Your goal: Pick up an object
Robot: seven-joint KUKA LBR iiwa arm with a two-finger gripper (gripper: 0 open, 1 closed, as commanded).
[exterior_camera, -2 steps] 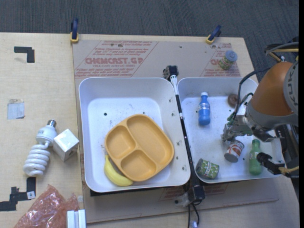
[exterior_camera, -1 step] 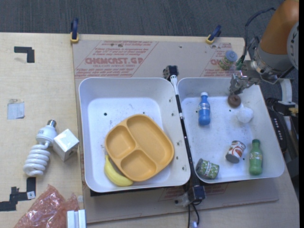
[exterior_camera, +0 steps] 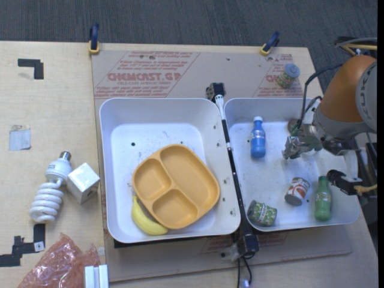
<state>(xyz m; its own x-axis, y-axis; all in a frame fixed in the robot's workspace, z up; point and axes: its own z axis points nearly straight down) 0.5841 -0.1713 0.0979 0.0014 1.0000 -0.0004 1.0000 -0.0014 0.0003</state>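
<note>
As the bench appears along the bottom edge – loose clutter: a crinkled pink bag [exterior_camera: 60, 260] is lying at the lower left, outside both bins.
Bulb and cube: a white spiral bulb [exterior_camera: 49, 191] is lying at the left of the frame, with a small white cube [exterior_camera: 83, 182] resting just beside it on its right.
Left bin [exterior_camera: 108, 161]: it is holding an orange divided plate [exterior_camera: 175, 186], which is sitting over part of a yellow banana [exterior_camera: 147, 219]; the fruit is poking out at the plate's lower left.
Right bin, lower edge [exterior_camera: 300, 225]: a green can [exterior_camera: 262, 213] is lying on its side at the bin's lower left corner.
Right bin, lower right: a green bottle [exterior_camera: 323, 198] is lying near the right wall, and a red-and-white can [exterior_camera: 297, 191] is tilting just to its left.
Gripper [exterior_camera: 297, 146]: it is hanging over the middle of the right bin, above the red-and-white can in the frame and apart from it – nothing is showing in its grasp, and whether it is open or closed cannot be told from this slant.
Arm [exterior_camera: 348, 92]: its orange band is reaching in from the right edge.
Blue bottle [exterior_camera: 257, 138]: it is lying in the right bin's upper left, left of the gripper and clear of it.
Upper right, outside the bins: a small grey-capped bottle [exterior_camera: 290, 75] is resting on the brown board [exterior_camera: 150, 71].
Top edge of the board: two blue clamps [exterior_camera: 94, 38] are gripping it.
</note>
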